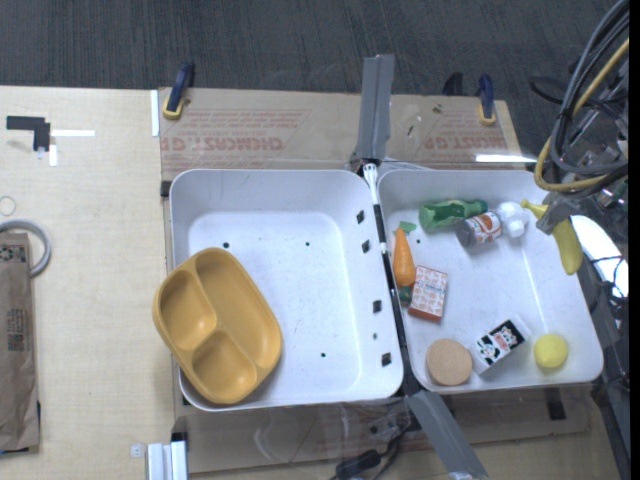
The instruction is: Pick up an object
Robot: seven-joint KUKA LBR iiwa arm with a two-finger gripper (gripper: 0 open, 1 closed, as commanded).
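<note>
The right bin (585, 368) holds several objects. A green toy (450, 212), a small can (482, 228) lying on its side and a white ball (512, 220) lie along its far side. An orange carrot (402, 256) rests against the left wall, with a red-and-white box (428, 293) beside it. Near the front lie a tan round disc (449, 362), a black-and-white carton (499, 344) and a yellow ball (550, 350). A yellow banana (567, 243) leans at the right wall.
In the left bin (300, 198), a yellow divided plate (216, 325) overhangs the front left corner. Cables and grey arm parts (585, 138) crowd the right edge above the right bin. A grey divider (376, 108) stands behind the bins.
</note>
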